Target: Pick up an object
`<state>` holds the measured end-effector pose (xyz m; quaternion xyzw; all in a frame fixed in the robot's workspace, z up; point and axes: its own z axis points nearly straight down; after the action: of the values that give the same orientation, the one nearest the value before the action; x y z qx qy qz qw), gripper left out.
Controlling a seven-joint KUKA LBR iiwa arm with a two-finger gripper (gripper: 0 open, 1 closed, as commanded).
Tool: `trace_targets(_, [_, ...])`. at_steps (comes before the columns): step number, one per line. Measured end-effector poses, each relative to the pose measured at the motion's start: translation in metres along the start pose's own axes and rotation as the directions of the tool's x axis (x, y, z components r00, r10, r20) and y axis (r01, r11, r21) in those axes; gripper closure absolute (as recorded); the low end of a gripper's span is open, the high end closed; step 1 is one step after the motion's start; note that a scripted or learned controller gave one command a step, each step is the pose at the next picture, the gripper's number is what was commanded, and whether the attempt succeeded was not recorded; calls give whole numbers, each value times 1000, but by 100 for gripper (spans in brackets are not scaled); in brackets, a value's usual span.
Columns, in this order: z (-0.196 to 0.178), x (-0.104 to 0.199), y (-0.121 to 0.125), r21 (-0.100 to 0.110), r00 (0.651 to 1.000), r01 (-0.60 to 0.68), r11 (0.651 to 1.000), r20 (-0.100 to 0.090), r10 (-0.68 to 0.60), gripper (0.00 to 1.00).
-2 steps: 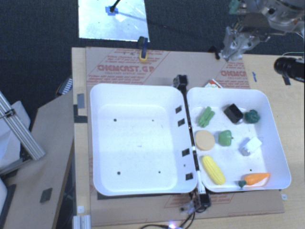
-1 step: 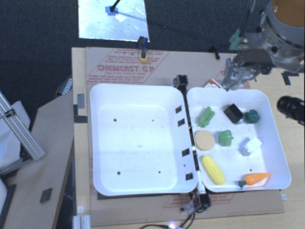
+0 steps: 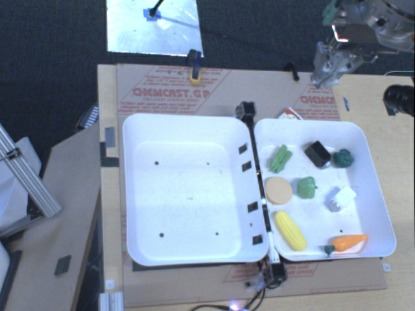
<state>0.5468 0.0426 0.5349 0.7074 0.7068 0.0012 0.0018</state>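
The right bin (image 3: 366, 149) holds several small objects: a green pod (image 3: 280, 158), a black block (image 3: 317, 153), a dark green broccoli piece (image 3: 343, 158), a tan round disc (image 3: 279, 190), a green pepper (image 3: 306, 187), a white and grey piece (image 3: 340, 199), a yellow corn cob (image 3: 290, 230) and an orange carrot (image 3: 348, 243). My gripper (image 3: 326, 74) hangs high over the bench behind the right bin's far edge, well apart from all of them. Nothing shows between its fingers.
The left bin (image 3: 139, 173) lies beside the right one, joined by a black-clipped divider (image 3: 258, 186). A shiny metal sheet (image 3: 154, 18) lies at the back left. A yellow and blue clamp (image 3: 194, 67) stands on the board's far edge.
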Motion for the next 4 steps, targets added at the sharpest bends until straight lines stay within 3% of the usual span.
trace_targets(1, [136,5,-53,18,1000,2,1000,0,-2,100])
trace_targets(2, [50,26,-60,-7,1000,8,1000,-3,-8,100])
trace_targets(3, [-4,43,-60,-4,1000,7,1000,-3,-7,100])
trace_targets(4, [0,33,-60,2,1000,1,1000,-1,-1,100])
